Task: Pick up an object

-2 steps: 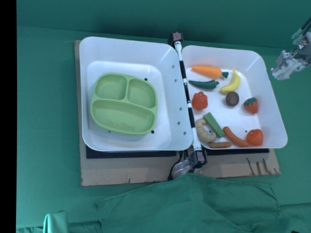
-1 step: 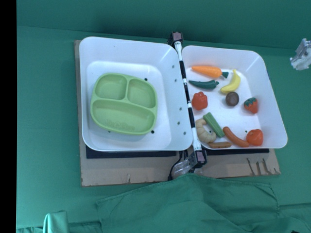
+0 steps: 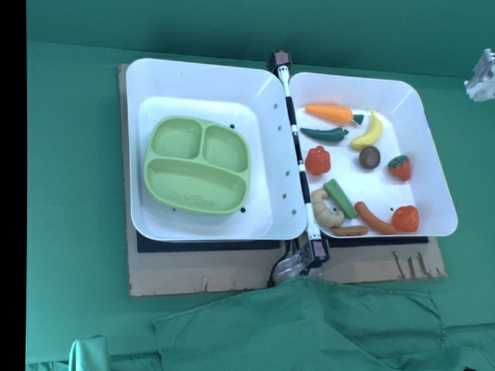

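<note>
The pincer shows at the right edge, above the green counter, too cropped to tell its state. Down and left of it the right bin holds toy food: a carrot and banana nearest, a strawberry below, a tomato farther down. Well left lies a green divided plate.

No text, label, brand, number or sign can be read anywhere in the view: the light green divided plastic plate, the two shallow white bins and the toy foods carry no legible markings.
</note>
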You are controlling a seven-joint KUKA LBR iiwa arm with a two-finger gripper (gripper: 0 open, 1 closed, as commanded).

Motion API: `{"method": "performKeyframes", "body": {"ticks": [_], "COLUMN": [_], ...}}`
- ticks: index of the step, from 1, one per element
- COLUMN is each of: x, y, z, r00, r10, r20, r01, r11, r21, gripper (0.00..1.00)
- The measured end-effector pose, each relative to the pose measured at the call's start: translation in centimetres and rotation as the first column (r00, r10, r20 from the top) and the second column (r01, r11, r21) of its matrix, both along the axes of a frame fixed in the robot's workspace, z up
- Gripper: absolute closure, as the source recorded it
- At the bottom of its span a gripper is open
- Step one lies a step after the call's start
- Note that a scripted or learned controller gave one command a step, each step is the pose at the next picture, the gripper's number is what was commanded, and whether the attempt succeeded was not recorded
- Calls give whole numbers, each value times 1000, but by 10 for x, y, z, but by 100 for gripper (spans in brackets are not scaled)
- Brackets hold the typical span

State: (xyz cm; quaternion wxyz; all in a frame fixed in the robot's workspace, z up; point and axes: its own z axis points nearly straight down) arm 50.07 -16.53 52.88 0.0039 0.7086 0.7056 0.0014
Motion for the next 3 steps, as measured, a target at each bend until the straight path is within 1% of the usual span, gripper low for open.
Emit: {"method": "performKeyframes", "body": {"ticks": [1, 2, 3], "x": [-11, 87, 69], "y": [15, 22, 42], "z": [-1, -8, -13], "r00": [1000, 1000, 1000], "r10": [0, 4, 2], "r20": [-6, -1, -6], "r01": [0, -4, -2], "r11": [1000, 1000, 1000], "r21": [3, 0, 3], "gripper": [100, 100, 100]}}
